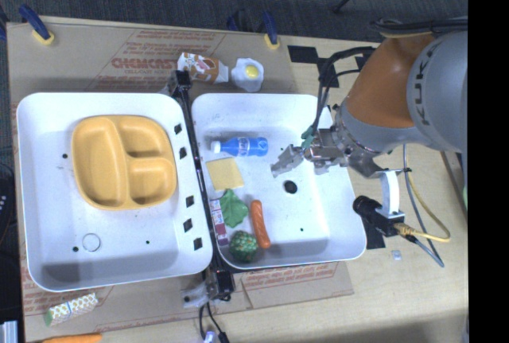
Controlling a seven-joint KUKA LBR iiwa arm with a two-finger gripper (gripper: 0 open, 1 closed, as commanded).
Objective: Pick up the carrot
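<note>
Camera view, right bin [338, 242] holding carrot [260, 224], bottle [241, 146], gripper [288, 161] open, empty.
</note>
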